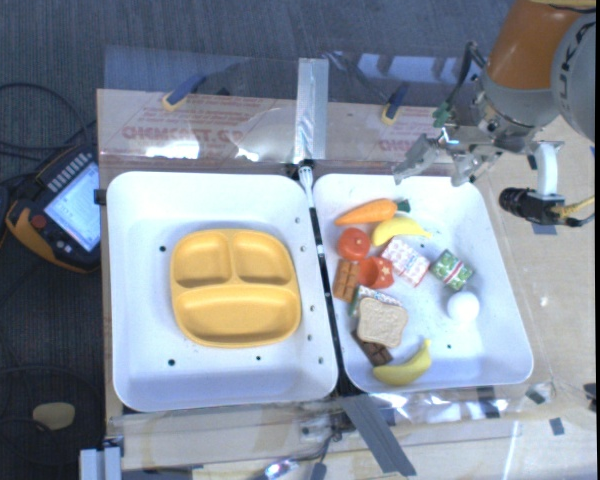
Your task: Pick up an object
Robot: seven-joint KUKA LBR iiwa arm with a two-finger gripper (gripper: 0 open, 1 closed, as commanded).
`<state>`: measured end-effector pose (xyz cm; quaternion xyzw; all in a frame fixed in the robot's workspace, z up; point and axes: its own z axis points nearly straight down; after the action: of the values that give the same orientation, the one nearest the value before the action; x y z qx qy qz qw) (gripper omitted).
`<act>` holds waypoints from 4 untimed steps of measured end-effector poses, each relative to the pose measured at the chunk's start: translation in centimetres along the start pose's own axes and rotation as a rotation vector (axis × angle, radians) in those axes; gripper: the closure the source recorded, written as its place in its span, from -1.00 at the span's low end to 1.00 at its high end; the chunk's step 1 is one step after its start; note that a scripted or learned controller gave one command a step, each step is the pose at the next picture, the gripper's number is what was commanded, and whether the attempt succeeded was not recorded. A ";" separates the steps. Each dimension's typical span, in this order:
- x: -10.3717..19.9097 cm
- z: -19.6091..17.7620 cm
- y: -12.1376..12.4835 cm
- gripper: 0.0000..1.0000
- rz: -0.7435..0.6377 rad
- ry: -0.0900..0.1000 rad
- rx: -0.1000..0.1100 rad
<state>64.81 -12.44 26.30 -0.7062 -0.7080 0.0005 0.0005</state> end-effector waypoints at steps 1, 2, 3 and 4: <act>-5.5 -6.0 2.0 -1.00 0.261 -0.004 -0.001; -5.9 12.0 -3.3 -1.00 0.168 0.000 0.002; -8.2 16.7 -5.3 -1.00 0.067 0.006 -0.020; -7.9 16.0 -0.4 -1.00 0.165 0.000 -0.009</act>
<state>64.37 -20.37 10.29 -0.7620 -0.6476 -0.0026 -0.0028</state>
